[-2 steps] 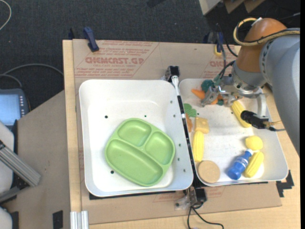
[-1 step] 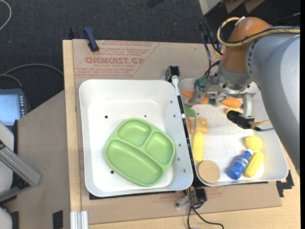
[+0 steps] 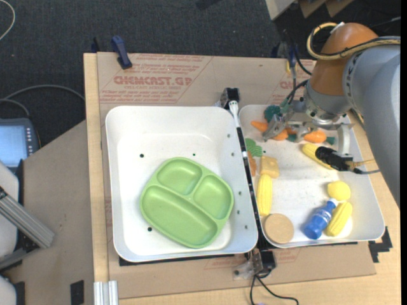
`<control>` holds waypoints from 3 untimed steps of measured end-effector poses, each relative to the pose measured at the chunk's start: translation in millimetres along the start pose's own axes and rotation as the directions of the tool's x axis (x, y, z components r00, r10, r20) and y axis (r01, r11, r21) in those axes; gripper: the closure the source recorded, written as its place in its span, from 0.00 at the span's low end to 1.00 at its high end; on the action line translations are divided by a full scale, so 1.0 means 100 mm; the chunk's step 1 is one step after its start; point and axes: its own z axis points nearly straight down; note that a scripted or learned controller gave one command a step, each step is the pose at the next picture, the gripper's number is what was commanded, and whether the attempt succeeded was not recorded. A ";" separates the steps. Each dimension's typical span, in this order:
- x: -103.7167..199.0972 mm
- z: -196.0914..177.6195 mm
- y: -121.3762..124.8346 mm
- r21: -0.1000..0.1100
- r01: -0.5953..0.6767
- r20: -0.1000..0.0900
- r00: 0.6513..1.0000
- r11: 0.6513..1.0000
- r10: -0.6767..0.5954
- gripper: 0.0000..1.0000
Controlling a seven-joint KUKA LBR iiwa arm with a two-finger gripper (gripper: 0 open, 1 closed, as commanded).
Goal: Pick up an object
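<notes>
The right bin (image 3: 294, 182) holds several toy foods. At its far end lie a teal piece (image 3: 273, 112) and orange pieces (image 3: 259, 124) (image 3: 313, 136). My gripper (image 3: 280, 129) is low in that far corner, right among them, under the grey arm with the orange band (image 3: 337, 56). Whether anything is in its grasp is hidden. Nearer the front lie a yellow banana (image 3: 320, 154), a lemon (image 3: 338, 190), a blue bottle (image 3: 318, 220), a yellow corn cob (image 3: 264, 194), a yellow block (image 3: 270, 167) and a round tan disc (image 3: 278, 228).
The left bin (image 3: 121, 170) holds a green divided plate (image 3: 186, 201). A small green piece (image 3: 254, 148) lies by the wall between the bins. Another yellow cob (image 3: 340, 218) sits beside the blue bottle. Both bins rest on a brown board (image 3: 159, 78).
</notes>
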 end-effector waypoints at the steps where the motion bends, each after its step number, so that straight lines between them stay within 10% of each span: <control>1: -0.73 -0.03 -0.68 -0.015 -0.008 0.021 1.000 1.000 0.008 0.00; 2: -0.68 -0.13 -0.64 -0.023 -0.001 0.021 1.000 1.000 0.002 1.00; 3: -0.68 -0.13 -0.64 -0.022 -0.001 0.020 1.000 1.000 0.002 0.00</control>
